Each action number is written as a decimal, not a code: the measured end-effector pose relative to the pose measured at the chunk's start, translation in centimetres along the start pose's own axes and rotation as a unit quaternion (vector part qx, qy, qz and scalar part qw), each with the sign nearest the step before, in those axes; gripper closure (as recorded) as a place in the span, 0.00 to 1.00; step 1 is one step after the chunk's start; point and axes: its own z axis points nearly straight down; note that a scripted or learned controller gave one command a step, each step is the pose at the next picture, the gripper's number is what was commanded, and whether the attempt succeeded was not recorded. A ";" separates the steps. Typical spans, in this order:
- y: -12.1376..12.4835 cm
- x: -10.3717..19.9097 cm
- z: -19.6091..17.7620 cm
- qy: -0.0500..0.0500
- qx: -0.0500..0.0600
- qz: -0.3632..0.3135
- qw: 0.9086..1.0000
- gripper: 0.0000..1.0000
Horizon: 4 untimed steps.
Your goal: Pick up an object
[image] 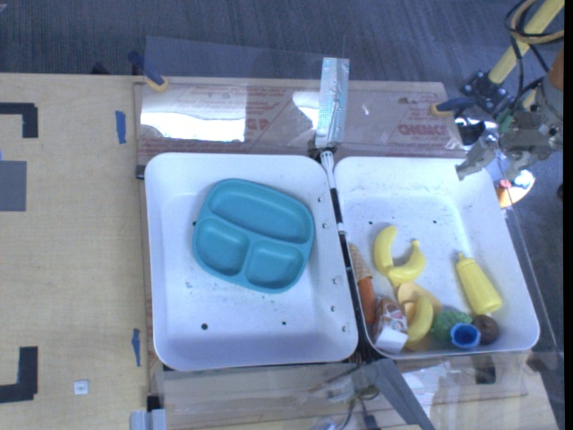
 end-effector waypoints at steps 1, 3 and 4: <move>-0.2 10.6 8.8 0.002 0.003 -0.046 0.999 0.00; -4.0 10.5 14.4 -0.002 -0.007 -0.074 0.997 1.00; 0.8 17.6 5.3 0.000 -0.006 -0.049 0.999 1.00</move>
